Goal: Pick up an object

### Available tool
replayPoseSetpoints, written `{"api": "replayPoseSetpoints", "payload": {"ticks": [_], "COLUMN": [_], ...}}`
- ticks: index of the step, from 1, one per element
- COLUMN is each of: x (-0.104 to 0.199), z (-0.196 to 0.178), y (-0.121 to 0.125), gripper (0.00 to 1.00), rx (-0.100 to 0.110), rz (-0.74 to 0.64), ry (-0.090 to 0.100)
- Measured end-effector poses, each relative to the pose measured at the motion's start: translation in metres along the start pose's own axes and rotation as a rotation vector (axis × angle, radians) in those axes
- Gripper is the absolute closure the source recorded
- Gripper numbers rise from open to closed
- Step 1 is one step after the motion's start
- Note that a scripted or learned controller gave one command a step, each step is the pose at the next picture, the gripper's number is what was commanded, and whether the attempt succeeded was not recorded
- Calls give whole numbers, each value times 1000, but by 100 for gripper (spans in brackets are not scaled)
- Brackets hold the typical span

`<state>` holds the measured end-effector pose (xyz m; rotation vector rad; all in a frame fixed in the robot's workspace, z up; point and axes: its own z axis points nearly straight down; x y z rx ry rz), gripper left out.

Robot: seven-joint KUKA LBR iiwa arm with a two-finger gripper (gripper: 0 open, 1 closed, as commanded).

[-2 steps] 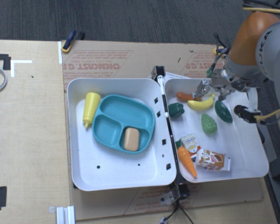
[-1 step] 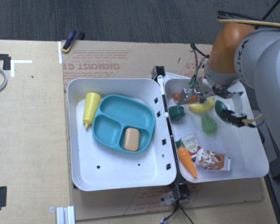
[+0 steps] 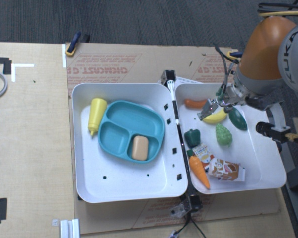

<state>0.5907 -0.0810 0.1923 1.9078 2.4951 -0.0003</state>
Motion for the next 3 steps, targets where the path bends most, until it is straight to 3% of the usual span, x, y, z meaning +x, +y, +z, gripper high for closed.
{"api": "replayPoseSetpoints", "payload": {"ticks": [1, 2, 3], "x": [-34, -34, 68], "z": [81, 71, -91], "y": [-25, -24, -37], "gripper": [0, 100, 100], "rx": [1, -1, -2], "rz": [-254, -250, -291], "ry": [1, 0, -1]}}
